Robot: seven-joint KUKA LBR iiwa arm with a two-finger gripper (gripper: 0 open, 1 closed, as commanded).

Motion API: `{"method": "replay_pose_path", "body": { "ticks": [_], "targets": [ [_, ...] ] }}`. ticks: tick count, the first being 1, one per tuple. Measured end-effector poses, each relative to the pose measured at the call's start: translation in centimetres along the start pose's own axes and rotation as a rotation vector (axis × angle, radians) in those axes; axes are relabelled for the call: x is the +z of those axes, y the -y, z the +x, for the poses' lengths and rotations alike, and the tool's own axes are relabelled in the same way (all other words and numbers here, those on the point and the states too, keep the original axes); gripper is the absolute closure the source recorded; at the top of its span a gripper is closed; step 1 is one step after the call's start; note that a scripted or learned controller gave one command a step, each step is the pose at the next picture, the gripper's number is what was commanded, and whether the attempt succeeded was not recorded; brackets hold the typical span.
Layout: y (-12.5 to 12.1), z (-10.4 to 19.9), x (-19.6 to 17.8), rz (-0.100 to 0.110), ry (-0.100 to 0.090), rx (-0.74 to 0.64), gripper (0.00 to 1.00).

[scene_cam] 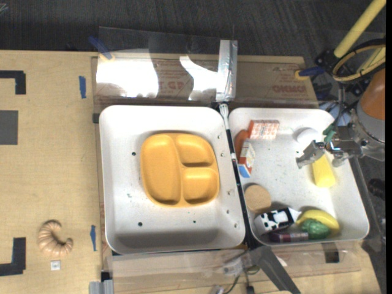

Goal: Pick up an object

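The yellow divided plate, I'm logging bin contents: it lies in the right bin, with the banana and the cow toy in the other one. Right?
Not quite. The camera view shows the yellow divided plate in the left bin; the banana and cow toy lie in the right bin.

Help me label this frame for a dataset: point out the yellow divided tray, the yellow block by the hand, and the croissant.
yellow divided tray (pixel 180 167): camera view, on its central divider.
yellow block (pixel 324 173): camera view, middle of its top face.
croissant (pixel 54 237): camera view, middle of its curved body.
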State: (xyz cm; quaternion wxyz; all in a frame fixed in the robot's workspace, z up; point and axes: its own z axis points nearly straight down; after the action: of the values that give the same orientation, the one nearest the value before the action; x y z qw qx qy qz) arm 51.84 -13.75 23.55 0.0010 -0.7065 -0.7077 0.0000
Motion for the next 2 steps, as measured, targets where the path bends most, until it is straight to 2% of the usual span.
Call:
{"method": "replay_pose_path", "body": {
  "ticks": [1, 2],
  "targets": [
    [-3.51, -6.22, 13.5, -0.01, 0.004, -0.088, 0.0],
    [-3.35, -6.19, 12.82, -0.006, 0.002, -0.086, 1.0]
  ]
}}
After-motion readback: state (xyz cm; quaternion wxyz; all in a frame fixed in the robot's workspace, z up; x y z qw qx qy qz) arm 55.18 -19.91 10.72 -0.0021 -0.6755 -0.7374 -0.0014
